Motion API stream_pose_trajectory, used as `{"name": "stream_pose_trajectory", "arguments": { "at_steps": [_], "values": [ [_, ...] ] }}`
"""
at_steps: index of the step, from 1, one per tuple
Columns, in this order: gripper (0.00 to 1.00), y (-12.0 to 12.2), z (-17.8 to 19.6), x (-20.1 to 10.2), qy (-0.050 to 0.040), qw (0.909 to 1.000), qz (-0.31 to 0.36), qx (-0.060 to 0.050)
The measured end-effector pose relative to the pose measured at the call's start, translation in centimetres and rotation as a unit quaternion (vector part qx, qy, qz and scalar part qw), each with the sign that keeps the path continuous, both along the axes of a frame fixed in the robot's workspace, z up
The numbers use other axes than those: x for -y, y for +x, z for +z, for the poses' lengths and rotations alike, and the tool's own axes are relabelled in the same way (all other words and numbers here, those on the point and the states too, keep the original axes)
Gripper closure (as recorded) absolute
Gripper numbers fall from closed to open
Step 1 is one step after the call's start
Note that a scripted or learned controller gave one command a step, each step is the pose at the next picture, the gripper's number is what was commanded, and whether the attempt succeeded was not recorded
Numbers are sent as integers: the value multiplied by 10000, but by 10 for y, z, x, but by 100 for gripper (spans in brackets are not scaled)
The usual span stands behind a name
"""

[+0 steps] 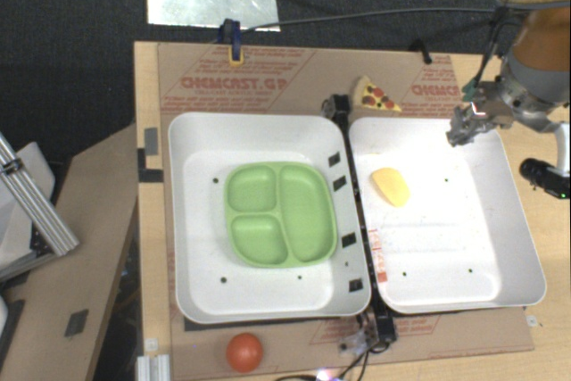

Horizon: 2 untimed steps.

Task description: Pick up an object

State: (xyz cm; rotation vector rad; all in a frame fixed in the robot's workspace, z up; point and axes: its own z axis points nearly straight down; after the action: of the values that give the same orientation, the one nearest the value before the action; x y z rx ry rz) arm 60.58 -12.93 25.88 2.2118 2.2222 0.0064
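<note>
Sitting on a brown board [268,71], two white bins [201,192]: one green tray [280,213] left, one yellow object [390,186] right. Gripper [461,131] hovers over the right bin's far edge, grip unreadable.

Bench [161,192], two white bins [192,281], red ball [244,352]

red "CHEMCAST GP" print — brown backing sheet [268,71]
</note>
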Motion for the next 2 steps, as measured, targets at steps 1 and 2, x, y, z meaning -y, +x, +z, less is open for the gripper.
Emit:
{"name": "stream_pose_trajectory", "arguments": {
  "at_steps": [1, 2],
  "values": [
    [100, -6, -16, -56, 11, 10000, 18, -32],
    [100, -9, -9, -109, 18, 10000, 27, -24]
  ]
}}
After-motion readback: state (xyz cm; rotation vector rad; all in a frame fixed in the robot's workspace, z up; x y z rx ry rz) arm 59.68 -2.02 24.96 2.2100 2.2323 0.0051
